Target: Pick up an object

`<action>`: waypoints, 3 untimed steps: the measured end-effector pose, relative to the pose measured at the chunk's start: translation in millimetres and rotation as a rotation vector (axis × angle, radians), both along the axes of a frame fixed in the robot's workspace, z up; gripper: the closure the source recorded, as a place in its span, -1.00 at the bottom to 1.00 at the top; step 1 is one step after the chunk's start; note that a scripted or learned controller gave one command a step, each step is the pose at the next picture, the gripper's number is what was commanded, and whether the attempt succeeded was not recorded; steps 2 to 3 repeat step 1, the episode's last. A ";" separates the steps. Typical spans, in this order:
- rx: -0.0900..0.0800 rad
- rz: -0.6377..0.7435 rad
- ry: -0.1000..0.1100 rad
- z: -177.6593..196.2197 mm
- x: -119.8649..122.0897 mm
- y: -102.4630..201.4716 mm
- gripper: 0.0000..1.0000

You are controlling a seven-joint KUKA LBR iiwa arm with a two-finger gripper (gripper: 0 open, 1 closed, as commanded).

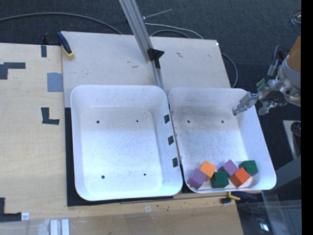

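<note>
Two-finger metal gripper [253, 105] at the upper right rim of the right shallow white plastic bin [215, 106], its fingers spread apart with nothing between them. Six small blocks cluster in that bin's lower right corner, well apart from the gripper: orange cube [208, 169], two purple cubes [197, 178] [229, 168], two green cubes [219, 179] [249, 167], and a red-orange cube [240, 176]. Left shallow white plastic bin [88, 131] adjoins it.

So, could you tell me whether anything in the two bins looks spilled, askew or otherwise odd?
Nothing looks spilled or damaged. The blocks are all crowded into the near corner of the right bin, several touching and turned at different angles. The gripper sits at that bin's far right rim, away from them.
</note>
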State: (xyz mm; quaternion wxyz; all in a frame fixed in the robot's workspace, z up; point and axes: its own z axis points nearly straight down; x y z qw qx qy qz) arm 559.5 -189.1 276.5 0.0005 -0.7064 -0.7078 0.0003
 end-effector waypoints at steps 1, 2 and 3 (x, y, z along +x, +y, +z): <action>0.002 -0.001 0.008 -141.2 4.9 26.3 -1.00; 0.002 -0.001 0.008 -141.2 4.9 26.3 -1.00; 0.002 -0.001 0.008 -141.2 4.9 26.3 -1.00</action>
